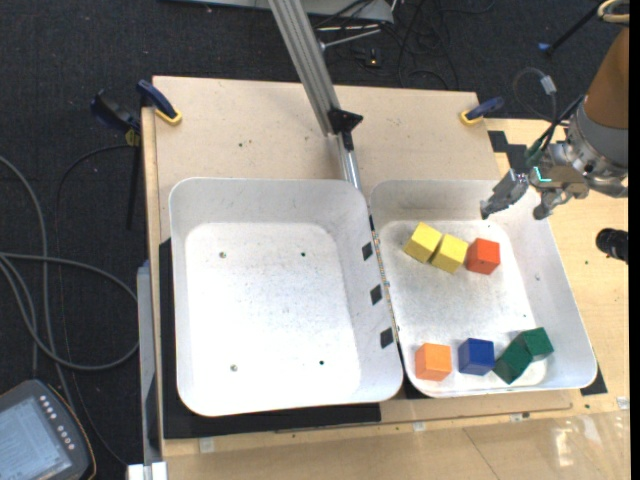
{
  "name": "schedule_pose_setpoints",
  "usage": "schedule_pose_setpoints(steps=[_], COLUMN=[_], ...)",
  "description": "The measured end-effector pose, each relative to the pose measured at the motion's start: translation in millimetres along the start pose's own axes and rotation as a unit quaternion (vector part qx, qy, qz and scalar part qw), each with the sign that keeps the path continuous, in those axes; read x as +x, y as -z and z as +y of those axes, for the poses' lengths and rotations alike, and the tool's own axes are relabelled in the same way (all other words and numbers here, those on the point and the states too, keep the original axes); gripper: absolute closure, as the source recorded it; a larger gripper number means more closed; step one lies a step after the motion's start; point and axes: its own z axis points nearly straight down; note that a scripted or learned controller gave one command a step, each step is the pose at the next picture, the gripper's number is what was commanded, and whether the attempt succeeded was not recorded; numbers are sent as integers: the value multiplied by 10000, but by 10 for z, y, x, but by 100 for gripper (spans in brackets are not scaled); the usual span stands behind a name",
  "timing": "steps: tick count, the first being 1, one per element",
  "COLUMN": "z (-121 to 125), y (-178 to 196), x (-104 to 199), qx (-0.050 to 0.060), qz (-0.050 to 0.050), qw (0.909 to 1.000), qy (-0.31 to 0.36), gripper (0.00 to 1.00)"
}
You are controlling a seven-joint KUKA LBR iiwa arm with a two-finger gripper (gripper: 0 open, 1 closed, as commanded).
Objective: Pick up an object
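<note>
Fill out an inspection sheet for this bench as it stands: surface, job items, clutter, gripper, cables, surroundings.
Surface: wooden bench bearing a left bin and a right bin, side by side.
Job's things: all in the right bin. Two yellow blocks touching, a red-orange block beside them; along the near edge an orange block, a blue block and two green blocks touching.
Clutter: nothing seen.
Gripper: the gripper hangs open over the right bin's far right corner, nothing between its fingers.
Cables: loose cables on the floor left of the bench.
Surroundings: dark carpet, a metal pole slanting over the bench, clamps at the far corners.
</note>
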Motion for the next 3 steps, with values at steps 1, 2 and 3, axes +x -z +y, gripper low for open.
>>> schedule_pose_setpoints(steps=[1,2,3], z=[43,-7,85], y=[-466,-1082,-1384], x=[-57,11,-77], qx=[21,31,-86], qz=[-2,6,-26], qw=[10000,10000,10000], qy=[-15,-13,-10], gripper=[0,0,0])
